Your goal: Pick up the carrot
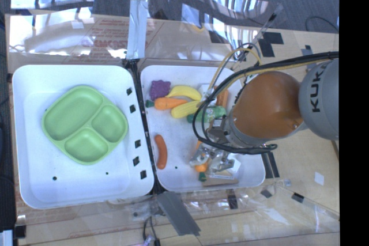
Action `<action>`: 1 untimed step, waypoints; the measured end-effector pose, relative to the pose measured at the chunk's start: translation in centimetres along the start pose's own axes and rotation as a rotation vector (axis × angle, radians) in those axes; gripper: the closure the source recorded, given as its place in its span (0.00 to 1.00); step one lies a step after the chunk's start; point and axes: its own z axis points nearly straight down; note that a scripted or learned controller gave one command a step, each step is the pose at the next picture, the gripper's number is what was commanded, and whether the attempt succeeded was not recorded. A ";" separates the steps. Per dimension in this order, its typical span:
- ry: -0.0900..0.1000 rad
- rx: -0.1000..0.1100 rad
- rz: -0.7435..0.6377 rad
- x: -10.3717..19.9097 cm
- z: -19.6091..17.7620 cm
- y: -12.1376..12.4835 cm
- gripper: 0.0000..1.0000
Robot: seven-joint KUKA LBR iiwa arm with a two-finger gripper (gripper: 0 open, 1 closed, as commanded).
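Note:
The carrot, orange with a green stub at its left end, lies in the right bin near the back, against the yellow banana. My gripper hangs low over the front of this bin, right of and nearer the front than the carrot, apart from it. A small orange piece with a green tip sits right at the gripper's left edge; whether it is gripped cannot be made out. The orange wrist band hides the bin's right part.
Purple grapes lie left of the banana. A reddish sausage rests near the right bin's left wall. Another orange item pokes out by the cables. The left bin holds a green divided plate.

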 end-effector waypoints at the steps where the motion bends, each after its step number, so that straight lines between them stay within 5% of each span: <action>1: 0.003 -0.007 0.097 -3.0 -8.2 2.3 1.00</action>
